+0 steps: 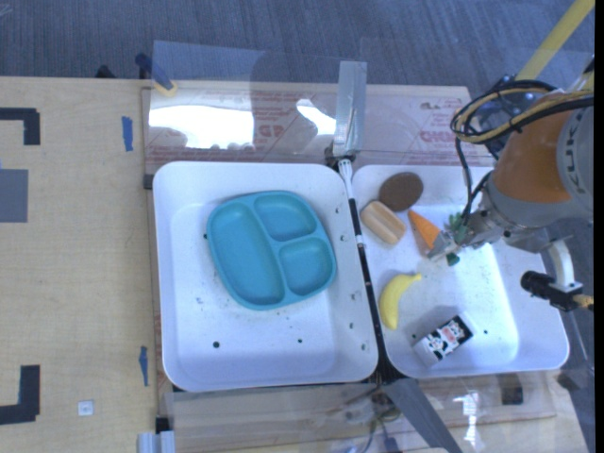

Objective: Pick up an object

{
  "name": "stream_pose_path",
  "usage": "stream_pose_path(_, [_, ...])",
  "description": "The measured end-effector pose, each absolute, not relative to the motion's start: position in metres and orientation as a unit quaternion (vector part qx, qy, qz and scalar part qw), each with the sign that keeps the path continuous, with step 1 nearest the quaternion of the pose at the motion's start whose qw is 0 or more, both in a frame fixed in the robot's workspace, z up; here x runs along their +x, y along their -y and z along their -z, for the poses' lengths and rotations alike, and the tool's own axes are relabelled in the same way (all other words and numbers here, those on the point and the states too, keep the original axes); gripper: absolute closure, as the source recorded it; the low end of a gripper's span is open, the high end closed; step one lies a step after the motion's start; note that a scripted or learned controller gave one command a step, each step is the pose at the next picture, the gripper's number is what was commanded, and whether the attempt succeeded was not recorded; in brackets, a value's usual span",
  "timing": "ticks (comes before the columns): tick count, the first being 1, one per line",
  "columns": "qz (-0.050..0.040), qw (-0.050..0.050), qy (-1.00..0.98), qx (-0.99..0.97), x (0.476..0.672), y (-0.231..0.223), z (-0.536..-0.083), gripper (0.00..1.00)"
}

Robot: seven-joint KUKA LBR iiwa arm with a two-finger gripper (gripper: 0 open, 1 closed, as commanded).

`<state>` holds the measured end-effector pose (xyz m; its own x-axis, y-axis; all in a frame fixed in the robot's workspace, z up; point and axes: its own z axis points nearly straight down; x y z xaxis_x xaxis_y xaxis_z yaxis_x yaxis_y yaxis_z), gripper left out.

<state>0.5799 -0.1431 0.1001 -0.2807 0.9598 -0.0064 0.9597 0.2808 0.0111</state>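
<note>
The jaws [444, 250] hang low in the right bin [543, 347], just beside the orange carrot-like piece [424, 228]; I cannot tell their state. This looks like the approach step. Near lie a tan bun [382, 223], a brown disc [402, 191], a banana [396, 296] and a small black-and-white box [444, 338]. The next move calls for settling over one piece and pinching it.

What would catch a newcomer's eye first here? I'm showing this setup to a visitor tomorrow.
The blue tray stands out first, lying alone in the middle of the left bin. Next comes the arm with its orange band, reaching into the right bin from the right. Its hand is low beside the carrot, with a banana and a black-and-white box nearer the front.
</note>
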Motion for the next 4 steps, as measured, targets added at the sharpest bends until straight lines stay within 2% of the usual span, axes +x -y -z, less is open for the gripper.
stream_pose_path(1, [-0.0022, 0.006, -0.793, 0.61, 0.563, 0.166, -0.187, 1.0])
stream_pose_path(2, [0.0044, -0.007, -0.748, 0.664, 0.634, 0.087, -0.181, 1.0])
stream_pose_path(3, [0.009, -0.01, -0.59, 0.808, 0.634, 0.076, -0.18, 1.0])
stream_pose_path(4, [0.0148, -0.013, -0.588, 0.808, 0.65, 0.007, -0.208, 1.0])
